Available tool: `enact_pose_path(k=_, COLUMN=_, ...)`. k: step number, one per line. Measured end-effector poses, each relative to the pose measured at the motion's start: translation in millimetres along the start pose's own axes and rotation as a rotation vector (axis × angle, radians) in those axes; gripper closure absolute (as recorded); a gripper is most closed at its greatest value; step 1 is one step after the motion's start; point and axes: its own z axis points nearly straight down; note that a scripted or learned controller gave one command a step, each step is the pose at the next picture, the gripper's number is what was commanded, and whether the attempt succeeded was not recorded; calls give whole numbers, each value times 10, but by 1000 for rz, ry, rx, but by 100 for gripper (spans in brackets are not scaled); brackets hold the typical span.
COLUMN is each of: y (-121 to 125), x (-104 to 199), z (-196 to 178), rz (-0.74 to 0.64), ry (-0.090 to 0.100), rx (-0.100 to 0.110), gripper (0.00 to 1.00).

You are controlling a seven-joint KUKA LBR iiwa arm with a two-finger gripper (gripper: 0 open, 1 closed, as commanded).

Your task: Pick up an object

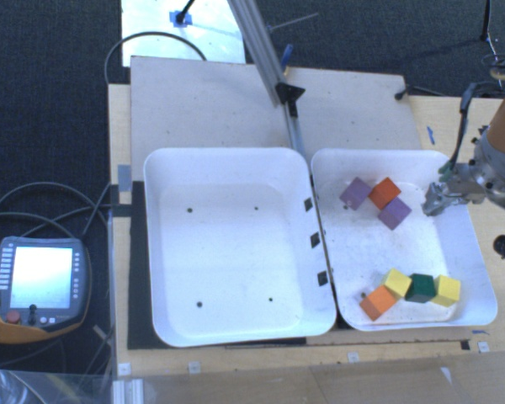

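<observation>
In the right bin [454, 251] lie several small blocks. Near its back sit a purple block [355, 194], an orange block [385, 193] and a second purple block [394, 214], close together. Near the front edge lie an orange block [376, 302], a yellow block [397, 283], a green block [421, 288] and another yellow block [447, 290] in a row. My gripper [435, 200] hangs over the right bin's back right part, right of the purple and orange blocks, with nothing visibly between its fingers.
The left bin [164, 225] stands beside the right one, with dark clips along the shared rim [315, 241]. A slanted metal pole [261, 40] crosses the board behind. A teach pendant [35, 289] lies left of the bench with its cables.
</observation>
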Motion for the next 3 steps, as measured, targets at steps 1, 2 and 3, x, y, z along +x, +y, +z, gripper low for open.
enact_pose_path(k=1, y=23, x=-6, z=-546, rz=-2, ry=0, rx=-1, gripper=100)
enact_pose_path(k=2, y=-15, x=603, z=-437, rz=-7, ry=4, rx=6, gripper=100)
enact_pose_path(k=3, y=-115, x=1068, z=-458, rz=-6, ry=4, rx=6, gripper=100)
